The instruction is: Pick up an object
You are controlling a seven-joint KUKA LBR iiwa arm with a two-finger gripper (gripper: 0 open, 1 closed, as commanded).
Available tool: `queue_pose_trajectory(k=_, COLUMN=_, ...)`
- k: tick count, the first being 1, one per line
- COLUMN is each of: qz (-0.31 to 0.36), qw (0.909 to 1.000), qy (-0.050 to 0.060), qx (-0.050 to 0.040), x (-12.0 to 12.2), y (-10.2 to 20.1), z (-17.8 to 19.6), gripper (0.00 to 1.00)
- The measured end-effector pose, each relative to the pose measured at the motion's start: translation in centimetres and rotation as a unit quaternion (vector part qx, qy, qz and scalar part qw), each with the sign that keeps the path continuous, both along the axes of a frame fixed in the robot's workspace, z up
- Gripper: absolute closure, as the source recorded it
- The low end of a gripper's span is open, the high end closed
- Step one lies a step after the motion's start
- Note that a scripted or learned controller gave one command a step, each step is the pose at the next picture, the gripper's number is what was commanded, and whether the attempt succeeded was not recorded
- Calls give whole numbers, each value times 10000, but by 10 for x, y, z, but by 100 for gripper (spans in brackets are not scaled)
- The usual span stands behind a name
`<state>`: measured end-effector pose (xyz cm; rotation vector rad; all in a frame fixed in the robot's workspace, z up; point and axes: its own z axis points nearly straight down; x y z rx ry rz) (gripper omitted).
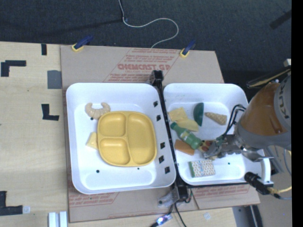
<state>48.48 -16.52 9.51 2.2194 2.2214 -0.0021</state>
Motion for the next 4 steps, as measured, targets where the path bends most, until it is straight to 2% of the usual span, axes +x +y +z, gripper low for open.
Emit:
queue_pose_trajectory(k=2, qz=8, qw=10000, qy=-18, qx=4, x=2, y=5, z=124, gripper=100)
queue_pose_trajectory(k=3, qz=2, qw=10000, qy=6, qx=12, x=2, y=5, z=129, gripper=100)
queue_pose_trajectory(k=4, qz=31, qw=10000, qy=7, qx=18, x=36, y=51, z=120, gripper=100)
